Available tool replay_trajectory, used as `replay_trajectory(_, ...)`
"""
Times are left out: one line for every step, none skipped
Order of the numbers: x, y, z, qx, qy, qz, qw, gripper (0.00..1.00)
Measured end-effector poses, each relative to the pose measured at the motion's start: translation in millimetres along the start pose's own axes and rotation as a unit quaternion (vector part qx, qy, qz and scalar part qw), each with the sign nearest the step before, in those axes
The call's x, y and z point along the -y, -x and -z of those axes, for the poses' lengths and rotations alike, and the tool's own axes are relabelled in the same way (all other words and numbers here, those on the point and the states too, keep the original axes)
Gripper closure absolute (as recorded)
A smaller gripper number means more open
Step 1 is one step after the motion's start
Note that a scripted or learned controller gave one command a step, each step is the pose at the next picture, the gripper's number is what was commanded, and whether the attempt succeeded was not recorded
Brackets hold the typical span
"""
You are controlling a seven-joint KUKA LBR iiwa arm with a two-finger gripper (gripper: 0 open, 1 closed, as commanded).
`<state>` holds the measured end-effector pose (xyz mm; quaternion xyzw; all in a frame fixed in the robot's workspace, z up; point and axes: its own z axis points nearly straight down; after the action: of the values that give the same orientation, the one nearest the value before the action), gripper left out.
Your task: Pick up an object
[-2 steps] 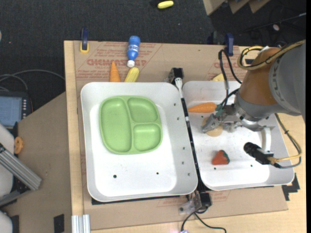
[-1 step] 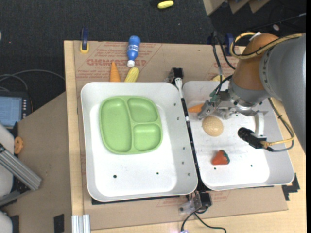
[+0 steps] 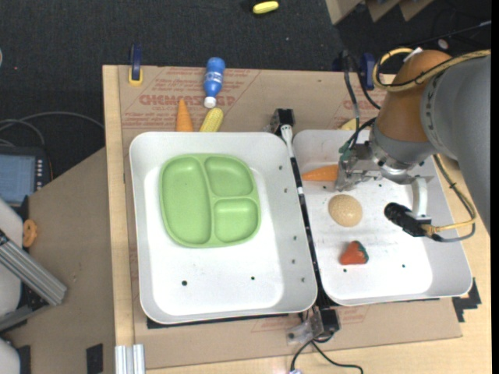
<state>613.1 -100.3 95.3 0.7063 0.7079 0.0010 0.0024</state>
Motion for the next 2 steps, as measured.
replay_trajectory(0, 0, -1, 0.000, -0.001, 0.000, 1.0000, 0.00)
replay_trajectory(58, 4, -12, -0.002, -0.006, -0.003, 1.0000, 0.00)
